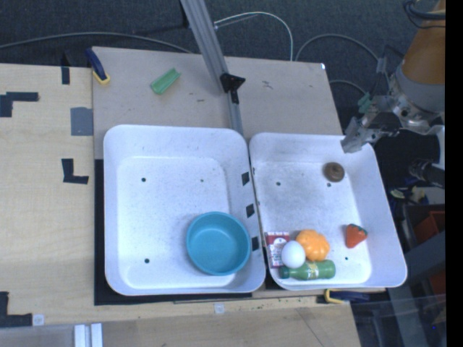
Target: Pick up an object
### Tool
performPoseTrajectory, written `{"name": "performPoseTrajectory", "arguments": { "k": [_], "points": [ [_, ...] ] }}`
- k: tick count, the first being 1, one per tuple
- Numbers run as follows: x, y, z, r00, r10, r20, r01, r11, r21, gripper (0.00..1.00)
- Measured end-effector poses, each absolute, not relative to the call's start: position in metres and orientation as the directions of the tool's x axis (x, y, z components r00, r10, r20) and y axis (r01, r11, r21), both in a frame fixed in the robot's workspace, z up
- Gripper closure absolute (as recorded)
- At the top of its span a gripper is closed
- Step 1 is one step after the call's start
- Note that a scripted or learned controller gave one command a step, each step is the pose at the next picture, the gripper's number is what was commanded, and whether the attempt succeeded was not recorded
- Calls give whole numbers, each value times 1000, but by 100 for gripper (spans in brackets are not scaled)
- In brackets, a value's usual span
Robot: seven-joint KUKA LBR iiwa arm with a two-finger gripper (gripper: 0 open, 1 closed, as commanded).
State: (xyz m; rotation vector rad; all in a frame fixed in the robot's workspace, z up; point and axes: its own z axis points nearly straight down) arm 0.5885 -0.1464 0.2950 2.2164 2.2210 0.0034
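The camera view looks down at a slant on a table (pixel 289 96) carrying two shallow white bins side by side. The left bin (pixel 130 194) holds a blue bowl (pixel 218 242) near its front right corner. The right bin (pixel 376 215) holds several small things: a brown round object (pixel 333 170) lies alone toward the far side, a red strawberry-like piece (pixel 354 235) sits near the right wall, and a cluster rests at the front left, made up of a white ball (pixel 293 254), an orange piece (pixel 313 243) touching it, a green bottle (pixel 312 270) lying on its side just in front, and a small red and white packet (pixel 276 246) beside the ball.

The arm enters from the right, its orange band (pixel 428 53) above the wrist. The claw (pixel 356 137) hangs over the far right corner of the right bin, near the brown round object yet apart from it. Whether the claw is released or clenched I cannot tell, and nothing is seen in its grip.

A green object (pixel 165 81) lies on the table beyond the left bin, and a grey pole (pixel 206 35) crosses above the bins.
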Motion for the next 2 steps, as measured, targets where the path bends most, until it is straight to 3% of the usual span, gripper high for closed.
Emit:
{"name": "performPoseTrajectory", "arguments": {
  "k": [2],
  "points": [
    [553, -56, 282, -4, 1000, 1, 1000, 4, -4, 100]
  ]
}}
